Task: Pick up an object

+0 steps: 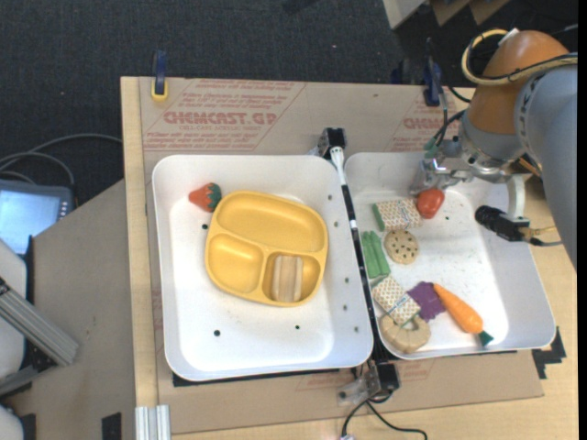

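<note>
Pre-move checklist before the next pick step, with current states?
1. Gripper positioned over the right bin: ok.
2. Red toy right at the gripper: ok.
3. Red toy actually gripped: cannot tell.
4. Red toy apart from the checkered cracker: cannot tell; they sit very close.
5. Carrot and cookie away from the gripper: ok.

Yellow tray point(266, 223) fills left bin point(183, 282); right bin's point(468, 264) middle lies bare.
</note>
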